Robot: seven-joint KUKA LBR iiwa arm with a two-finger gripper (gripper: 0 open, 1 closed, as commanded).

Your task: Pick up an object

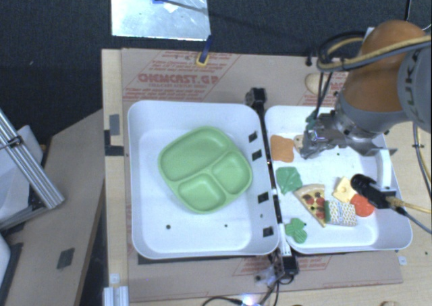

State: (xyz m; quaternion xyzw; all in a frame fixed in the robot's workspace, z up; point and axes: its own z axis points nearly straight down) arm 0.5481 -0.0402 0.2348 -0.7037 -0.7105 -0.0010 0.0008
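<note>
In the left bin [150, 230] a green divided plate [204, 169] was seen lying flat, well apart from anything else. The right bin [381, 234] was found to hold the loose pieces. A slice of toast [283, 148] lay at its far left, just beside the wall between the bins. Nearer than it lay a green leaf [289, 178], and a small green piece [295, 230] lay at the near left corner. A pizza slice [312, 200] was set between the leaf and a patterned block [341, 214], which it touched or nearly touched. To the right of these a yellow wedge of cheese [345, 188] and a red piece [365, 207] were crowded together.

The tool [312, 142] was held low over the far part of the right bin, just to the right of the toast, on the arm [385, 75] reaching in from the right. How far it was open could not be told, and nothing was seen to be held in it.

The toast was judged the likeliest thing to be picked up, being nearest and clear of its neighbours. A good grasp would be helped if the tool were shifted left until centred over the slice, then lowered straight down. Since the slice lay flat and thin, it would best be closed on across its narrower width. The bin wall close by on the left was to be kept clear of.
</note>
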